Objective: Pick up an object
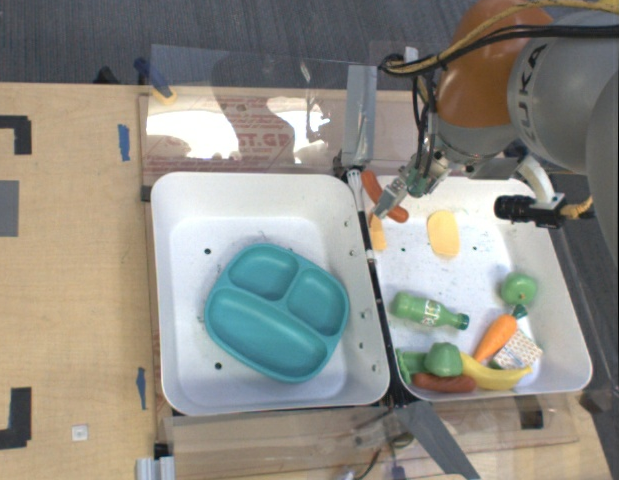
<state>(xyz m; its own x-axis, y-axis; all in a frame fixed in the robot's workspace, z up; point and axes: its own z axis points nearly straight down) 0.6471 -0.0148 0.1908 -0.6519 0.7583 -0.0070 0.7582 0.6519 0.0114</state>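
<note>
Wooden desk (pixel 59 268), two white bins. My tool (pixel 397 200) sits at the right bin's (pixel 574 353) top-left corner, fingers clamped on a small orange-red hot-dog-looking thing (pixel 387 209). Pale yellow lemon-ish piece (pixel 444 233) lies just right of it. Teal divided plate (pixel 277 311) fills the other bin.

Bright, even overhead light, strong glare on the clear panel (pixel 239 128) behind the bins, soft focus throughout.
</note>
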